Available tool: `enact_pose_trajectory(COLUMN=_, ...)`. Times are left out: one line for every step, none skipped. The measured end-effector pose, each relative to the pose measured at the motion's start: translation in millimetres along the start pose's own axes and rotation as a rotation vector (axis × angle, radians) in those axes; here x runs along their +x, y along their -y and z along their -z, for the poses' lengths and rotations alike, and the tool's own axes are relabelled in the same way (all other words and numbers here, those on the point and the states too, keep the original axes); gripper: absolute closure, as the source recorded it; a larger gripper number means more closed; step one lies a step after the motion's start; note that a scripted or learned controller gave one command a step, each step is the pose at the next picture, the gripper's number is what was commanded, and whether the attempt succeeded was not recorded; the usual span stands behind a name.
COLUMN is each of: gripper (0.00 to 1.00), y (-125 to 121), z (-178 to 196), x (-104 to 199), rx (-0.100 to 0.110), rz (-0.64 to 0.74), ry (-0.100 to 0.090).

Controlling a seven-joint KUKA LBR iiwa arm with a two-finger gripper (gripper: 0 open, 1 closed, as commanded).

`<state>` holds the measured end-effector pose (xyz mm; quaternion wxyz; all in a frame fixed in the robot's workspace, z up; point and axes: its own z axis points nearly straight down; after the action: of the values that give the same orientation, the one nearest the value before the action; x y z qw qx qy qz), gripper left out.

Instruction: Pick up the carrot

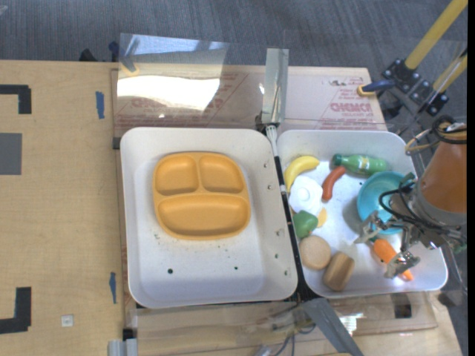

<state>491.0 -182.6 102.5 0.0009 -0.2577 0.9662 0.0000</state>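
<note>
From above, the carrot (385,251) lies in the near right corner of the right bin (430,279), an orange piece with its long axis running from far-left to near-right, a smaller orange bit showing just beyond it near the rim. The tool (389,251) sits right over it, metal fingers (369,232) straddling the carrot on either side, so the carrot looks to be directly beneath and between them; whether they have closed on it I cannot tell from here. The arm comes in from the right, its orange band (448,178) above the wrist, pitched steeply down into the bin. A teal bowl (378,191) sits just behind the tool, and a brown cork-like cylinder (339,270) lies to the left. The left bin (141,199) holds an orange divided plate (200,195).
</note>
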Motion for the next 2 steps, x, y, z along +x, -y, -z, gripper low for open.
enact_pose_trajectory(gripper=0.0, y=-21.6, z=-12.1, x=-12.0, rx=0.008, rz=-0.054, ry=0.004)
enact_pose_trajectory(gripper=1.0, y=-21.7, z=0.4, x=-19.4, rx=0.015, rz=-0.052, ry=0.024)
